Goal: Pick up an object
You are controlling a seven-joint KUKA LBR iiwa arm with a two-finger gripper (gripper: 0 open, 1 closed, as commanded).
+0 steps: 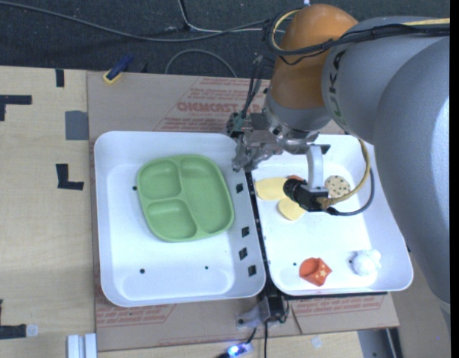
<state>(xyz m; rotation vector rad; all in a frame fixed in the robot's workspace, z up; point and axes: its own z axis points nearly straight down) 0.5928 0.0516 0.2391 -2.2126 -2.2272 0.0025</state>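
**Arm low over the right bin, target among loose pieces**

Since the camera looks down at a slant, the near edge of the bench comes first: there, in the right bin point(378, 286), a red piece point(315, 271) and a small white lump point(366, 261) lie apart from each other near the front wall, free of anything overhead and so easy to reach from above. Farther in, a yellow piece point(278, 194) lies close to the divider between the bins, and a round speckled biscuit-like piece point(336, 186) sits just beside the black fitting at the gripper point(304, 192). That spot is where the arm point(378, 80) comes down, so the pick is probably aimed at the yellow piece or the biscuit; which one I cannot tell. Whether the gripper is wide, narrow or holding something cannot be told either, as the wrist and cable hide it. In the left bin point(114, 222) a green tray point(185, 198) with three compartments lies flat, well apart from the arm. Farthest back, the orange band point(311, 43) sits above the wrist, which points steeply downward for a top-down reach.
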